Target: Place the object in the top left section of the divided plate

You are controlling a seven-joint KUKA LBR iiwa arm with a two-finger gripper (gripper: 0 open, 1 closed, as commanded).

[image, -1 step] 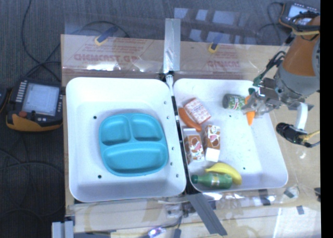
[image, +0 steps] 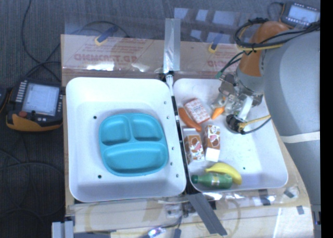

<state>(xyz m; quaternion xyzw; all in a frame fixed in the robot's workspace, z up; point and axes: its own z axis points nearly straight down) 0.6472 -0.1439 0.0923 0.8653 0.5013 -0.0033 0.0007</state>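
Fingers (image: pixel 229 108) low in right bin (image: pixel 260 151); open or closed: cannot tell. Carrot (image: pixel 218 111) just left of fingers, nearly touching, not visibly gripped. Plate (image: pixel 134 144) far left; target section (image: pixel 115 129).

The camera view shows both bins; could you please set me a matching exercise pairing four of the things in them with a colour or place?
Things:
1. divided plate
2. banana
3. green bottle
4. carrot

Descriptions:
A. lies along the right bin's near edge, under the banana
B. orange, close beside the gripper
C. blue, in the left bin
D. yellow, curved

Pairs: 1-C, 2-D, 3-A, 4-B
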